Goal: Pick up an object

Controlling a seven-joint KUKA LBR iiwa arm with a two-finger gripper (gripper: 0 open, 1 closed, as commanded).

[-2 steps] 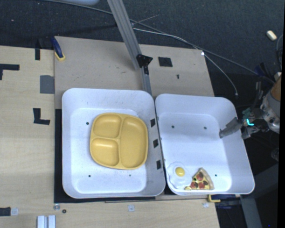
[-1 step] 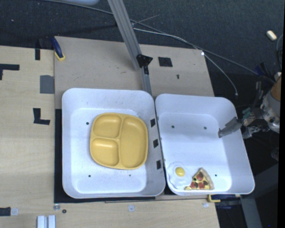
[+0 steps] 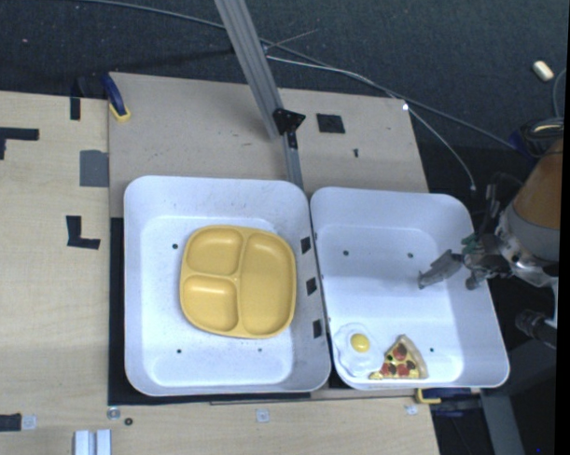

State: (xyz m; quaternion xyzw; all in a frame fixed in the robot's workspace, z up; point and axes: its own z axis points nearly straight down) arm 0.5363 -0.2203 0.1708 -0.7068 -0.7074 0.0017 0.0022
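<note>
1. Two shallow white bins sit side by side on the wooden table (image 3: 41, 260), the left bin (image 3: 144, 264) and the right bin (image 3: 388, 216) touching along their inner rims.
2. The left bin holds one yellow divided plate (image 3: 237, 281) with three compartments, lying flat near the middle of the bin floor.
3. The right bin holds two small things, both in its near corner area: a toy fried egg (image 3: 357, 344) (white with a yellow yolk) and, just beside it on the right, a toy pizza slice (image 3: 402, 359) with red dots on top.
4. The egg and the slice lie close together; whether they touch cannot be told.
5. The arm (image 3: 538, 207) comes in from the right, its orange band seen above the grey wrist at the picture's edge.
6. The gripper (image 3: 439, 271) reaches over the right rim of the right bin, at about mid-height of that bin, pointing leftward.
7. One grey finger is seen as a slanted shape over the white floor; whether the fingers stand apart or together cannot be told from this slant.
8. Nothing is seen between the fingers, and the gripper is well apart from the egg and the slice, which lie nearer the front wall.
9. A grey metal bar (image 3: 253, 62) runs down from the top of the view toward the seam between the bins.
</note>
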